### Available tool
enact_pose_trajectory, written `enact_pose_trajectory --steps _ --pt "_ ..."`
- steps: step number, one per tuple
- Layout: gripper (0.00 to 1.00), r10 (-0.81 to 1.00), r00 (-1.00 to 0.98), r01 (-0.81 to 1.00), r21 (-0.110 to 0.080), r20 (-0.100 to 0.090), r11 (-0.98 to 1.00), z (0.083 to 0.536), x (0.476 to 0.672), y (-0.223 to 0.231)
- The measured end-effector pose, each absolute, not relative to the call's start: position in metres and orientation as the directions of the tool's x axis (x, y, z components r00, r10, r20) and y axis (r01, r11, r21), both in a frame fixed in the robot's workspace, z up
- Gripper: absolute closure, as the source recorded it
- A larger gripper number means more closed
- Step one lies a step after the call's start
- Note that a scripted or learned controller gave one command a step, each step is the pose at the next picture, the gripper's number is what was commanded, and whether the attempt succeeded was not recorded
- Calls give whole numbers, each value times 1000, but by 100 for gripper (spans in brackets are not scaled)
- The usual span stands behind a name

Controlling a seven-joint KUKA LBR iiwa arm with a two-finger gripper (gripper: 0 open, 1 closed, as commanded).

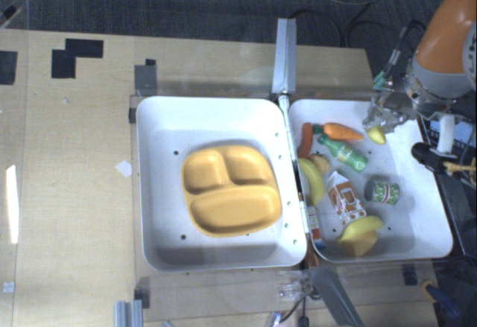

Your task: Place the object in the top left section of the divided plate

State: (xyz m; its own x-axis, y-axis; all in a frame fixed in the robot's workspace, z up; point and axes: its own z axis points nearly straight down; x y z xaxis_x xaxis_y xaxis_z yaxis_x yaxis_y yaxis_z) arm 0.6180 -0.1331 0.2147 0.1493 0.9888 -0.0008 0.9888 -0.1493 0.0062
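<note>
- The yellow divided plate [227, 190] lies alone in the left bin [160, 169]; all three of its sections are bare and open from above, with bare white floor all round it.
- The ridge [292, 169] where the two bins meet stands between them.
- The right bin [428, 206] is crowded along its left side: a banana [313, 180], a carton [344, 199], a green bottle [344, 152] and a carrot [341, 131] lie close together.
- A can [382, 191] and a second banana [360, 228] sit nearer the middle; the bin's right strip is bare.
- The hand [381, 121] and a small yellow thing [377, 136] take up the bin's upper corner.
</note>
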Motion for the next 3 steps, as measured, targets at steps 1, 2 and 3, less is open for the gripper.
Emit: enact_pose_trajectory --steps 1,2,3 --pt "100 965 261 965 6 1 -261 414 590 -92" --pt "100 951 309 951 2 1 -309 199 550 -78" --pt "100 980 197 980 4 2 -197 223 598 2"
